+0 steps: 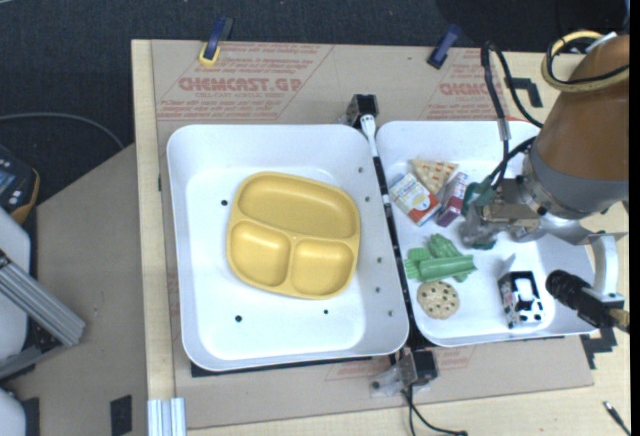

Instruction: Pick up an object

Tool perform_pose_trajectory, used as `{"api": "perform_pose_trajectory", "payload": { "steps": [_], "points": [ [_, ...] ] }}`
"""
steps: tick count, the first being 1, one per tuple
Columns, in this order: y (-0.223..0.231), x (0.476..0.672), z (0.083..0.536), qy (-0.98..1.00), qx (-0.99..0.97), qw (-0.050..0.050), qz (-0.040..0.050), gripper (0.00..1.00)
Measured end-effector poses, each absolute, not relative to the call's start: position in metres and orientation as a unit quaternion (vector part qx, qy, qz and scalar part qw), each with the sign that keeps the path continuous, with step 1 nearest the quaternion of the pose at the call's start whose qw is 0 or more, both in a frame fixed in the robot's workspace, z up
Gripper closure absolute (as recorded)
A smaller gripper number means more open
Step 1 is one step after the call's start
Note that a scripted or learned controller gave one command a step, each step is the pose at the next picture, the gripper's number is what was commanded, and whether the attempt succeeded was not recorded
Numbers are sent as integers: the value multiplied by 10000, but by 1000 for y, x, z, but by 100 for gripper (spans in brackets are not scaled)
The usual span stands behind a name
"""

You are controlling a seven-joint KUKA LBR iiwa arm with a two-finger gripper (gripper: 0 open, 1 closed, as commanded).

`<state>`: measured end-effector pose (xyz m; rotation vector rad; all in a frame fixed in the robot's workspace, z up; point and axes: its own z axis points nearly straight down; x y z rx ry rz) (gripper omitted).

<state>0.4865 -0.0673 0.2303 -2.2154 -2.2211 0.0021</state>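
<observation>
**Arm low over the right bin, among the small objects**

Dark blue-grey carpet surrounds a table topped with a tan printed board (300,84), held by a yellow-tipped clamp (212,46) and a blue clamp (443,46) at its far edge. Two shallow white bins sit on it side by side, their inner walls touching.

A yellow plastic plate with three compartments (293,234) lies in the left white bin (195,254), near the middle and slightly turned.

Several small things lie in the right white bin (470,324). A tan cracker-like wedge (434,171) lies near the far wall, with a small red-and-white packet (410,194) just beside it on the left. A dark red and grey packet (450,204) lies close to the right of these. Nearer the front, a green leafy toy vegetable (440,261) lies across the bin floor, and a round speckled cookie (438,299) sits just in front of it. A small black-and-white cow-patterned block (522,302) stands near the front right corner.

The grey arm with its orange band (590,84) reaches in from the right, and the gripper (482,224) hangs low over the bin between the dark red packet and the green vegetable. Whether its fingers are spread or closed cannot be told, and nothing can be seen held between them.
</observation>
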Motion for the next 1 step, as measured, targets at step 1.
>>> {"api": "perform_pose_trajectory", "payload": {
  "steps": [1],
  "points": [
    [-58, 493, 214, -7074, -7068, 22, 10, 100]
  ]
}}
